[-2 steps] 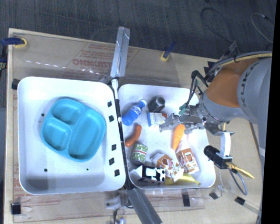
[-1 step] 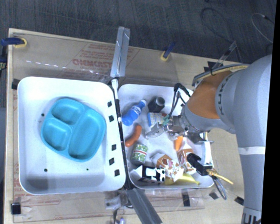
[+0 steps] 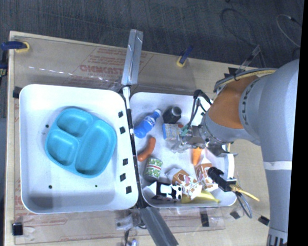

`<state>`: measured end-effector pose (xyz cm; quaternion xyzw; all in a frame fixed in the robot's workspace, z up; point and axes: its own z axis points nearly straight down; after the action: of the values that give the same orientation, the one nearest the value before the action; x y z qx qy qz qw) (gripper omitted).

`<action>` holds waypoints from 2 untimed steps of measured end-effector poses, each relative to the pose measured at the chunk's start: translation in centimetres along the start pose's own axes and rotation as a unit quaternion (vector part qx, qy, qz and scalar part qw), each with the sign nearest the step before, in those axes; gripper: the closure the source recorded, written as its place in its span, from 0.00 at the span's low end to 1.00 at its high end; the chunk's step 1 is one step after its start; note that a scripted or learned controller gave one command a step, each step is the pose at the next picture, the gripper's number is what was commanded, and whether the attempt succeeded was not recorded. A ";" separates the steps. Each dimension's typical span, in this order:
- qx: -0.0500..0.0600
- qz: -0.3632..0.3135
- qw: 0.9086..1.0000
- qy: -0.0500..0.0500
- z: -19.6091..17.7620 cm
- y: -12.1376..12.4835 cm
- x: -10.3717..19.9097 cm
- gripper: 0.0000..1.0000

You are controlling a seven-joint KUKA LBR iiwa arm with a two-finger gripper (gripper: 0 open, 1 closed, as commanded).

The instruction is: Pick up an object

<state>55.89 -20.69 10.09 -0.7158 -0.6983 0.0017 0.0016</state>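
Note:
My gripper (image 3: pixel 183 140) is low in the right bin (image 3: pixel 145 101), near its middle, with the orange-banded wrist behind it to the right. Right around it lie a small pale blue-and-clear item (image 3: pixel 171 130) on its left and an orange carrot (image 3: pixel 196 156) just below to its right. Whether anything sits between the fingers is hidden. Further left lie a blue bottle (image 3: pixel 147 123), a red-orange sausage (image 3: pixel 147 148) and a green can (image 3: pixel 153 168). A black round object (image 3: pixel 171 115) rests near the bin's far side.
The left bin (image 3: pixel 28 190) holds a blue divided plate (image 3: pixel 81 141). Along the right bin's near edge crowd a black-and-white cow-patterned item (image 3: pixel 167 191), brown snack packets (image 3: pixel 184 180) and a banana (image 3: pixel 207 199). A ridge (image 3: pixel 127 144) divides the bins.

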 end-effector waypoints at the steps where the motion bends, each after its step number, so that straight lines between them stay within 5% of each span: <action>1: -0.002 0.012 1.000 0.000 -10.0 1.9 0.9 1.00; 2: -0.001 0.012 1.000 0.000 -10.0 1.9 0.9 0.00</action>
<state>57.82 -19.81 20.08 -0.7239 -0.6899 0.0005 0.0009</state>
